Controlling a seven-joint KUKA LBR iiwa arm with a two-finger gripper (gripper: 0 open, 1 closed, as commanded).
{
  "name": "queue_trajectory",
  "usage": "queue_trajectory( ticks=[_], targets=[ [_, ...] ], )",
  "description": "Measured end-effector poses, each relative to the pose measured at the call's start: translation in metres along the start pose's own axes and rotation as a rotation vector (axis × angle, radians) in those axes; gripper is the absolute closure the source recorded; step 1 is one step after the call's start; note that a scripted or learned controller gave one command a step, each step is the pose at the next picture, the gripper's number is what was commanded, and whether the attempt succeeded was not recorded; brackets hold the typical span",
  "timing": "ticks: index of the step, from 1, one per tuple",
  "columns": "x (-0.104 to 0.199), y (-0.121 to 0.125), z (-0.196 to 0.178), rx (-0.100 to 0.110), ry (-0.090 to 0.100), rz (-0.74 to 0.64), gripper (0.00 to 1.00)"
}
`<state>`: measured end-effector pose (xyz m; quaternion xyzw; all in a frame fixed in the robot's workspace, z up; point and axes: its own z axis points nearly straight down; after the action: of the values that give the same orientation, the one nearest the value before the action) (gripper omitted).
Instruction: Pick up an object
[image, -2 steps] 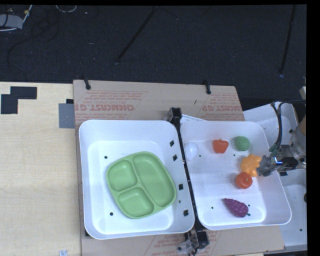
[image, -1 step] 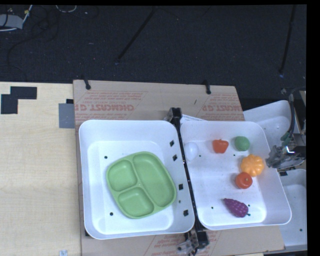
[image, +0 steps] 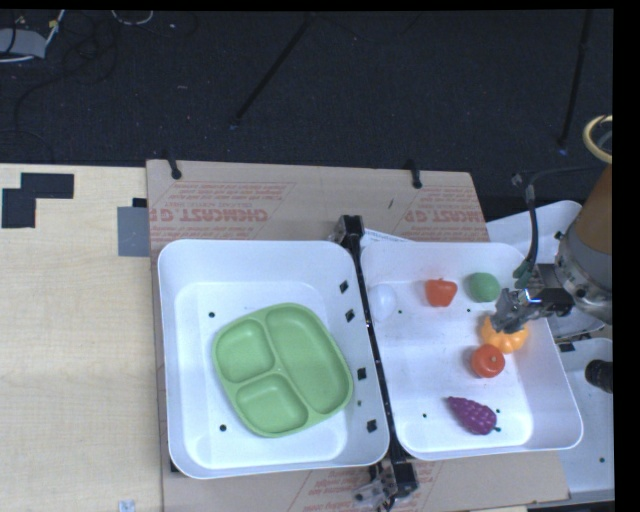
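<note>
1. An orange-yellow toy (image: 503, 338) is seen in the right bin (image: 420, 430), toward its right wall, directly under the gripper (image: 510, 312); much of it is covered, so its long axis and heading cannot be judged.
2. The gripper is set right over that toy — whether its claw is spread or pressed together cannot be told.
3. A red round toy (image: 488, 361) lies just below the orange-yellow one, close to touching it.
4. A green round toy (image: 484, 286) is placed above, near the bin's far side, with a red-orange toy (image: 440, 292) to its left.
5. A purple grape-like toy (image: 472, 414) rests near the front — its long axis runs from upper left to lower right.
6. In the left bin (image: 190, 270) a green divided plate (image: 281, 369) lies flat.
</note>
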<state>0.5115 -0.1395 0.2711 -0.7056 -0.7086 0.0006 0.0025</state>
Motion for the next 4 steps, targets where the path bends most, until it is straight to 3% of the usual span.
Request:
queue_trajectory(
  ticks=[1, 3, 4],
  targets=[
    [0.05, 0.011, -0.002, -0.002, -0.001, -0.001, 1.0],
    [0.152, 0.026, 0.036, 0.002, -0.001, 0.001, 1.0],
    [0.198, 0.049, 0.039, -0.002, -0.003, 0.001, 1.0]
  ],
)
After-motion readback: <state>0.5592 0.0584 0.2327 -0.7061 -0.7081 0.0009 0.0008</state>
